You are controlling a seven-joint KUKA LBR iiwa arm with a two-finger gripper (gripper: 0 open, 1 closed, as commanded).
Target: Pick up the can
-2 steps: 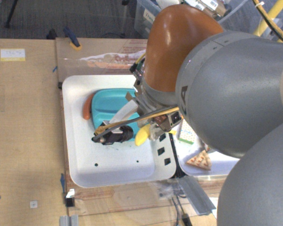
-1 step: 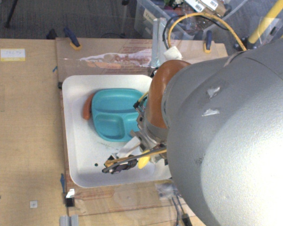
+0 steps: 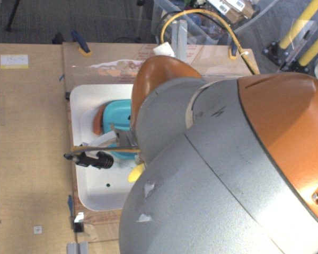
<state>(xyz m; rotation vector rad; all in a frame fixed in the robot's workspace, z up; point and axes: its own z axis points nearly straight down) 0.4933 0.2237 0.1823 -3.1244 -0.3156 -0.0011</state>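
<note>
The grey arm with its orange band (image 3: 153, 81) covers most of the view and hangs over the left bin (image 3: 85, 102). A grey metal part of the gripper (image 3: 123, 135) pokes out from under the arm, just below a teal rounded object (image 3: 118, 114). Behind the teal object lies a red-orange piece (image 3: 98, 121). I cannot make out which item here is the can; the arm hides the bin's right side.
A thin wooden stick with a black handle (image 3: 95, 160) lies across the bin's left part. A yellow item (image 3: 135, 173) peeks out at the arm's edge. A clear crate of clutter (image 3: 217, 4) stands beyond the bench.
</note>
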